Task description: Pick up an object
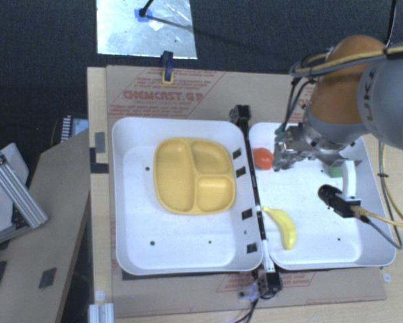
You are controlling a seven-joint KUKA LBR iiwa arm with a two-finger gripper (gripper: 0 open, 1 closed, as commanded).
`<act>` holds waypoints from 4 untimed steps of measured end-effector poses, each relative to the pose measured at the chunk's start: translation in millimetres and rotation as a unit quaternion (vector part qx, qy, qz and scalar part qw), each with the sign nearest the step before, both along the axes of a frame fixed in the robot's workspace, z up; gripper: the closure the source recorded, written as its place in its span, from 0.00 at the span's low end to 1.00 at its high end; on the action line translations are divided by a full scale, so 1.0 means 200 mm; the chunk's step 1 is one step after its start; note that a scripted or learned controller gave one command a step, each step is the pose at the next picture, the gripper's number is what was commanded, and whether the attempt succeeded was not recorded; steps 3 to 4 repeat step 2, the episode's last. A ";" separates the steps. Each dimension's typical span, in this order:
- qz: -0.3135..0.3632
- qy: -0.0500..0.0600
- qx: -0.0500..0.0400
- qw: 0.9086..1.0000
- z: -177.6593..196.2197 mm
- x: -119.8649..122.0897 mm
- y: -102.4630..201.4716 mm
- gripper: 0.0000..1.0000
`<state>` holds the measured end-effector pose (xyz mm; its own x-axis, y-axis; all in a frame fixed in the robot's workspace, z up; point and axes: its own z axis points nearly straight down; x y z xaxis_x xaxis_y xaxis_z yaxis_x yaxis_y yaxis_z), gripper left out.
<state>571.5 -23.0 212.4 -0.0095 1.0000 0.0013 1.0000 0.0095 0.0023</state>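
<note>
So the right bin (322,251) had three loose things in it. A small yellow banana (284,227) lay flat near the front-left corner, close to the wall between the bins, with its curve bowing toward the right. A round orange-red ball-ish thing (261,157), maybe a tomato, sat further back against that same left side, well apart from the banana. Only a bit of a little green thing (334,171) peeked out mid-bin, so I couldn't tell what it was. The left bin (134,207) held a yellow three-compartment plate (193,175), right side up, roughly in the middle.
</note>
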 end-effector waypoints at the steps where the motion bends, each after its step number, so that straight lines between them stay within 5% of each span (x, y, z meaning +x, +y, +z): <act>1: 0.000 0.000 0.000 1.000 -0.03 0.04 0.24 1.00; 2: 0.000 0.000 0.001 1.000 -0.03 0.04 0.48 1.00; 4: 0.000 0.000 0.001 1.000 -0.03 0.04 0.48 1.00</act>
